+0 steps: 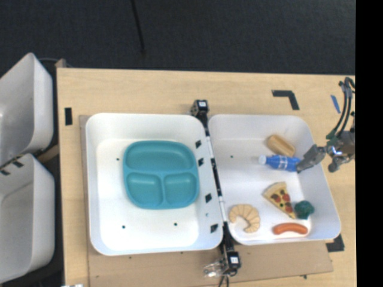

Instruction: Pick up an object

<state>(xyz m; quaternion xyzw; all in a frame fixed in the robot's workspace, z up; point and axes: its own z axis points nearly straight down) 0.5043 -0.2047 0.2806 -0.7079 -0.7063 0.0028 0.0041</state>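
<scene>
- On the bench's left side, the left bin (96, 160) is carrying a teal divided plate (160, 173), which is lying flat and well apart from the toys.
- Across the divider, the right bin (239, 130) is holding the candidates: a croissant (245, 217) near the front, a pizza slice (279, 196) and a sausage (290, 228) beside it, a bread roll (280, 144) further back, and a blue bottle (279, 161) lying on its side.
- At the bin's right edge, the gripper (319, 156) is hovering, one finger reaching toward the bottle's end (whether its fingers are apart or together cannot be told).
- Judging from this, the bottle is looking like the nearest pick; the arm should be centring over its body and straddling it across the narrow width before descending.
</scene>
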